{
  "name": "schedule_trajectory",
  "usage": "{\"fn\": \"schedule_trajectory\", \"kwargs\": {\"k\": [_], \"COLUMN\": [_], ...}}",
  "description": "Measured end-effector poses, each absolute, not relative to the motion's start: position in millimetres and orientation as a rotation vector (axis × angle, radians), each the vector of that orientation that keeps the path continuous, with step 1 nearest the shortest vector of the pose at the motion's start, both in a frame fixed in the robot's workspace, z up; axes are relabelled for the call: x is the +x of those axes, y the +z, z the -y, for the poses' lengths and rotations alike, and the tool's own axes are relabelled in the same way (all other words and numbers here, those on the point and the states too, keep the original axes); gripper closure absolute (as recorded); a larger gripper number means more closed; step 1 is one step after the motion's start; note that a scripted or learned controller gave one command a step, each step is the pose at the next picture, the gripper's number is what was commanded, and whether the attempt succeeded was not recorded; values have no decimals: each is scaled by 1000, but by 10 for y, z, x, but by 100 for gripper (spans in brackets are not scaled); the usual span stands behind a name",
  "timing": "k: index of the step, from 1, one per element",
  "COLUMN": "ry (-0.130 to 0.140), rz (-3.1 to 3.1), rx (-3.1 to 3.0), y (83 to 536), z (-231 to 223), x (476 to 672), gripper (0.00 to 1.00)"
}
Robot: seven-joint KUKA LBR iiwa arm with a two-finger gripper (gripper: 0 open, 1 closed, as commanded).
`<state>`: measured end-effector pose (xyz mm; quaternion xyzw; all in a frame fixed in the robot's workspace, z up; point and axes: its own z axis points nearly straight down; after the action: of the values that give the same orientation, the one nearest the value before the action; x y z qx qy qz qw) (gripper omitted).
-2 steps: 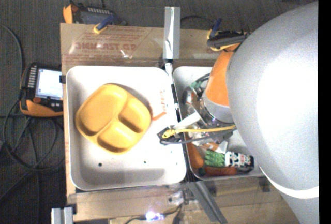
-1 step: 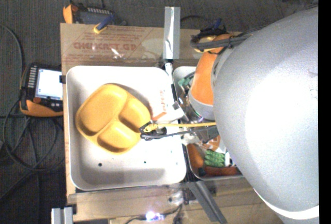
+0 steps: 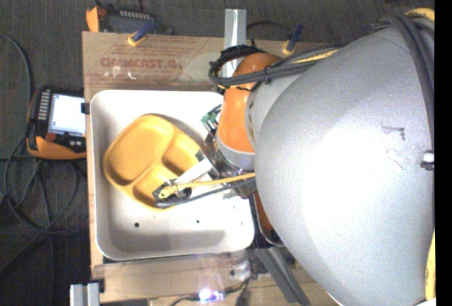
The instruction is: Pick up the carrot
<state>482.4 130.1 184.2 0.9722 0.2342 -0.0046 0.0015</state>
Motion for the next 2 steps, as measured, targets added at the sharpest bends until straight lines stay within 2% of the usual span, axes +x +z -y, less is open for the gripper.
{"fn": "schedule_trajectory", "kwargs": {"k": [1, 2], "ry": [-11, -15], "rz": [-335, -1027], "rx": [3120, 2963], "y": [2040, 1978], "z": [-1989, -1999], "x": [4827, 4825], "gripper": [100, 100]}}
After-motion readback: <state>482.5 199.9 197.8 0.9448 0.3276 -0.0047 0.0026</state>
